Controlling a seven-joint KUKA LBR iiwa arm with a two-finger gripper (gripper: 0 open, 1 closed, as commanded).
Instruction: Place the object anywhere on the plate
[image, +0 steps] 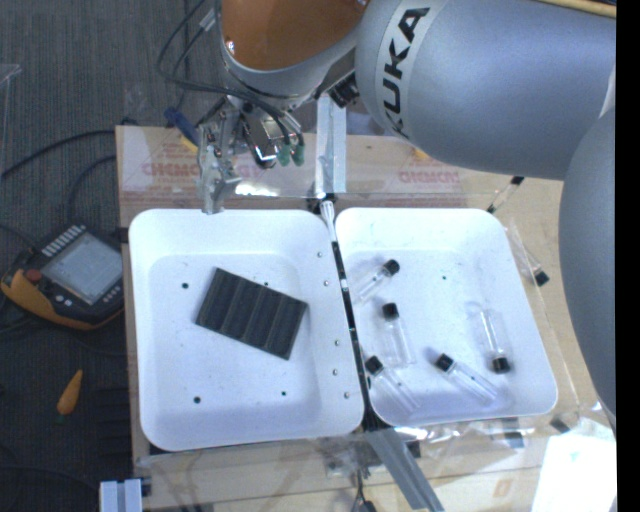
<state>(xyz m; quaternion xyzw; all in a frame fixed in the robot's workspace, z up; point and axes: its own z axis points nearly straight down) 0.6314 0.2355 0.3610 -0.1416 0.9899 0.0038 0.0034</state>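
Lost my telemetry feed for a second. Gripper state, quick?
Gripper: above the far edge of the left bin; nothing visible between its fingers, open or shut cannot be told.

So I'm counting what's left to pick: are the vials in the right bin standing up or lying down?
Lying down. All five vials rest on their sides on the floor of the right bin, their black caps pointing sideways in various directions.

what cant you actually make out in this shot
- Gripper, camera view: a blurred metal cluster under the orange band; no telling whether it carries a vial.
- Clear vials in the right bin: glass bodies fade into the white floor, so only the black caps read; contents too small to tell.
- Dark ridged plate in the left bin: material unclear.
- Arm: cut off by the top and right edges.
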